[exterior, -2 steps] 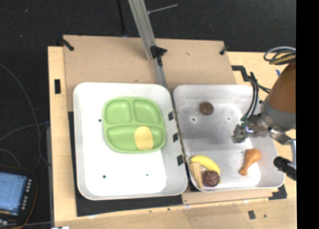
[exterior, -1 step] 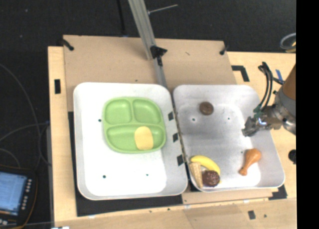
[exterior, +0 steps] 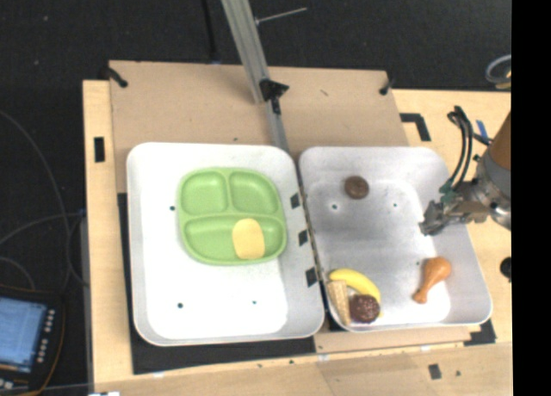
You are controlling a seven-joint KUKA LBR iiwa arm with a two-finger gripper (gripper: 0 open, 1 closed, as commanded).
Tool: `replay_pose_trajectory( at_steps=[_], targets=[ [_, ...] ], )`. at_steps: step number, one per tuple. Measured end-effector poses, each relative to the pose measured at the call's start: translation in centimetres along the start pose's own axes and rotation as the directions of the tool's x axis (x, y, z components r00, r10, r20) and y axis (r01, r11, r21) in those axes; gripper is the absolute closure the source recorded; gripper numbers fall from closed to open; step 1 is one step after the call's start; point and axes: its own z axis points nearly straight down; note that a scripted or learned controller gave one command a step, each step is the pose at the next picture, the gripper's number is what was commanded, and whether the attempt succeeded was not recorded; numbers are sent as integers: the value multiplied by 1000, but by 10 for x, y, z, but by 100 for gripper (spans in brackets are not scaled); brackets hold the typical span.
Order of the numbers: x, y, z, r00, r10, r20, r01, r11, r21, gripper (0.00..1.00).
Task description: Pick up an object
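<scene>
The right bin (exterior: 379, 170) holds a small brown round object (exterior: 356, 187) near its far side, an orange drumstick-shaped toy (exterior: 432, 278) at its near right, and a yellow banana (exterior: 355, 283) beside a dark brown round piece (exterior: 364, 308) at its near left corner. My gripper (exterior: 433, 220) hangs over the right side of this bin, above and slightly left of the drumstick, with nothing seen in it. In the left bin (exterior: 155, 300) a green divided plate (exterior: 231, 215) carries a yellow oval piece (exterior: 249, 238) in its near compartment.
A grey metal pole (exterior: 245, 37) slants up from the bench behind the gap between the bins. Cables and the arm's wrist (exterior: 491, 188) crowd the right edge. A tan board (exterior: 250, 106) lies behind the bins. A screen (exterior: 26, 330) sits at lower left.
</scene>
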Motion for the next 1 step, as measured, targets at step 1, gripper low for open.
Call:
replay_pose_trajectory(
  at_steps=[1],
  targets=[
    [46, 15, -5, 1000, -3, -1, 3, 1000, -1, 100]
  ],
)
